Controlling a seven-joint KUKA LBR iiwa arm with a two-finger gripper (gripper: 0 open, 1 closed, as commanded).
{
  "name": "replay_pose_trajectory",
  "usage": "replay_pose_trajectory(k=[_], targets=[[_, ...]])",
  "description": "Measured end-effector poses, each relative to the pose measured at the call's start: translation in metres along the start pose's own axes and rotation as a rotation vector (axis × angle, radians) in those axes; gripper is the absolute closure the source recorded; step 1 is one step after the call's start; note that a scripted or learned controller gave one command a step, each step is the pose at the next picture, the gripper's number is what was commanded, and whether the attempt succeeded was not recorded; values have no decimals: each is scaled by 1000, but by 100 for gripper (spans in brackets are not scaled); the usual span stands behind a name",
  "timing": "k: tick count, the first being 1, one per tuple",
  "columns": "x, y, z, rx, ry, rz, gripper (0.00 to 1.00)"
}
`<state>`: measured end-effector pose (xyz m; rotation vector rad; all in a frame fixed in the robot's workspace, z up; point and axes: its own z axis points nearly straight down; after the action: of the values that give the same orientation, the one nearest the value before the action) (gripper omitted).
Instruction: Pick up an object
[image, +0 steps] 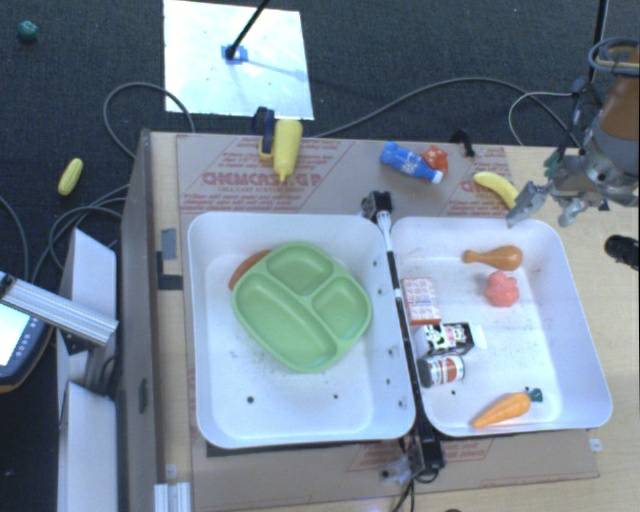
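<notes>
The gripper (548, 200) hung above the far right corner of the right bin (575, 300), its fingers spread apart with nothing between them. A banana (495, 186) lay on the worktop (330, 165) just beyond that corner, near the gripper. Inside the right bin lay a drumstick (494, 258), a pink lump (503, 289), a small carton (421, 300), a black-and-white bottle (449, 338), a can (441, 371) and a carrot (506, 407), each apart from the gripper. The left bin (215, 300) held a green divided plate (302, 306) over something orange. A yellow bottle (286, 145) and a blue bottle (410, 162) lay on the worktop behind the bins.
</notes>
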<state>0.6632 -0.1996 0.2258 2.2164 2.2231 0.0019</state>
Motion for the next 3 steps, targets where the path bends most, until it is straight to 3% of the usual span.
replay_pose_trajectory(k=[1,2,3], targets=[[15,-6,118,4,1,-1,0],[30,-50,142,2,1,2,0],[29,-48,128,-6,-2,1,100]])
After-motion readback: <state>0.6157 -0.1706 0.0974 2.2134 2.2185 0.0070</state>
